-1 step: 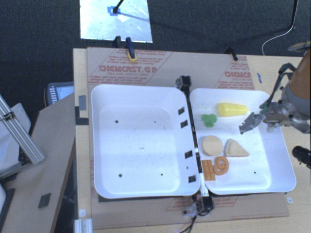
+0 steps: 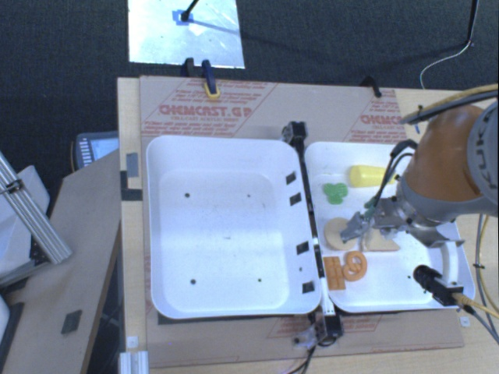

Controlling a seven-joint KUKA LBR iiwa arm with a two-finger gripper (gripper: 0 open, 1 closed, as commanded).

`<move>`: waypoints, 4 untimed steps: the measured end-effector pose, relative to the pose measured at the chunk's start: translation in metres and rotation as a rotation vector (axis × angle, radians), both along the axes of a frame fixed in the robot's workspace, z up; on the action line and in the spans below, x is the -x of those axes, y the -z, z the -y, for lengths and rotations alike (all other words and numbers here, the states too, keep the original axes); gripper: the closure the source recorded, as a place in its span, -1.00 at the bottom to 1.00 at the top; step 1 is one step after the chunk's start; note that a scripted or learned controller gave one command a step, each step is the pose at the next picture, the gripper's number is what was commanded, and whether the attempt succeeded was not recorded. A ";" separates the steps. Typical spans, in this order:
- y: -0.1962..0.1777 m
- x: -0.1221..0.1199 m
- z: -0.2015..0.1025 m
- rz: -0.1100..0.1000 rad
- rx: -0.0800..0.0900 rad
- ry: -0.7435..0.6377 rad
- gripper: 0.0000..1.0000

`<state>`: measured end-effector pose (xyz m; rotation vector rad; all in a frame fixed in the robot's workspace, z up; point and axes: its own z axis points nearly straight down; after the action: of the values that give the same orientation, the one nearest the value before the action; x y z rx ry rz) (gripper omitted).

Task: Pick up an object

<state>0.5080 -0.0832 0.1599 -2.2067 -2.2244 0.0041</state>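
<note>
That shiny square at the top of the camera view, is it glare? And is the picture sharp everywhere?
In the camera view, the reflective square sheet above the bench catches bright light and looks washed out; the left white bin is evenly lit with soft shading along its walls; the small objects in the right bin, like the yellow piece, look slightly soft.

Pale wooden worktop seen from above, set against a dark carpeted floor.

A brown cardboard sheet printed with red lettering covers the worktop. Beyond its far edge, a shiny silver square plate lies on the floor. At left stand a lower wooden surface and a slanted aluminium rail. A thin white cable curls at upper right.
</note>
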 end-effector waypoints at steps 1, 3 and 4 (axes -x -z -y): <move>-0.025 0.022 -0.045 0.008 0.002 -0.001 -1.00; 0.041 0.001 0.007 0.010 0.004 0.006 1.00; -0.100 0.019 -0.054 0.023 0.001 -0.004 1.00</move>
<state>0.4887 -0.0290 0.2595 -2.2145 -2.2407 -0.0192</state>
